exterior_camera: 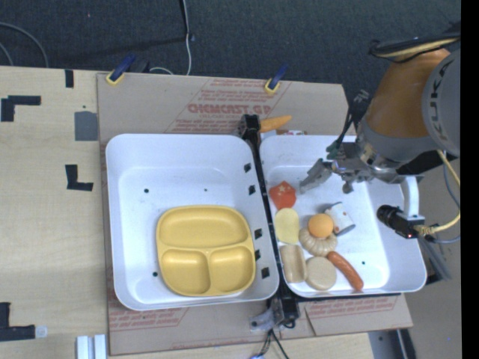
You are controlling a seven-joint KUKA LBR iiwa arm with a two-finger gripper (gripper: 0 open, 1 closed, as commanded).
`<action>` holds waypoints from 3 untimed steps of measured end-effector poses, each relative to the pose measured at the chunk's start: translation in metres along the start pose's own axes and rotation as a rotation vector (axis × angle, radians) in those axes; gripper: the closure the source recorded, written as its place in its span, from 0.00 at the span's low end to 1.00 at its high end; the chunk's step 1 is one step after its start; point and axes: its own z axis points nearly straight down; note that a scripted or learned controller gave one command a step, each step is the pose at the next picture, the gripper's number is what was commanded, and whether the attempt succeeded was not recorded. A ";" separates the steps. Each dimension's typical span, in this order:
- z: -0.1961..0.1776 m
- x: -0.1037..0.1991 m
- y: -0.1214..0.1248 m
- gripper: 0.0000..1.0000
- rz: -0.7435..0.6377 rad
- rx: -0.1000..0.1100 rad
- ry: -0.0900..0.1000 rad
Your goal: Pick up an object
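Several toy foods lie in the right bin [374,234]: a red tomato [283,195], a pale yellow piece [287,224], an orange ball [321,225] on a beige ring, a tan loaf [292,262], a beige disc [322,274], a red sausage [346,270] and a small white block [342,219]. My gripper [331,184] hangs over the back middle of this bin, above and to the right of the tomato. Its fingers [314,176] are spread open and nothing sits between them.
The left bin [135,170] holds a yellow divided plate [206,249]. An orange carrot-like piece [275,123] lies behind the bins near the black divider clip. The arm's orange and grey body [408,103] looms over the right bin's far right corner.
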 end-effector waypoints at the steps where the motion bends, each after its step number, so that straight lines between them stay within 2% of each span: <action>1: 0.131 -0.037 -0.028 0.00 0.007 -0.001 0.000; 2: 0.114 -0.034 -0.025 1.00 0.000 -0.007 0.001; 3: 0.022 0.029 -0.006 1.00 -0.008 -0.010 0.001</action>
